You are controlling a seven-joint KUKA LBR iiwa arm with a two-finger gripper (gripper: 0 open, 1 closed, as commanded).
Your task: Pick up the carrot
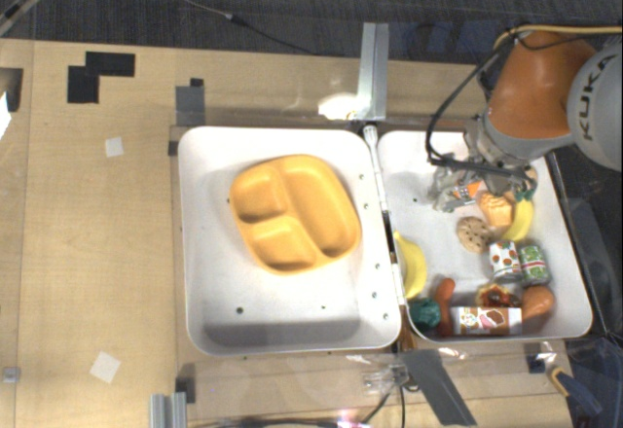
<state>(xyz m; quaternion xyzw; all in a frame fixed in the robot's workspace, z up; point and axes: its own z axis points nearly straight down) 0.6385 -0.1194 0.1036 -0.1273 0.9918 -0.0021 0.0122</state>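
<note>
The left bin holds one yellow divided plate, lying near its middle with bare white floor all round it. The right bin is crowded along its 3 to 6 o'clock side: a cookie near the centre, a small can and a green-and-white carton at 4 o'clock, a flat printed box at 6 o'clock, a sausage just left of it, and a yellow banana-like piece against the left wall at 8 o'clock. The carrot lies at 2 o'clock in this bin, touching a small banana on its right. The gripper sits low just left of the carrot; whether its fingers are apart or together, I cannot tell. Open floor remains at 10 to 12 o'clock in the right bin. The arm bears the letters "KUK" on its grey casing.
</note>
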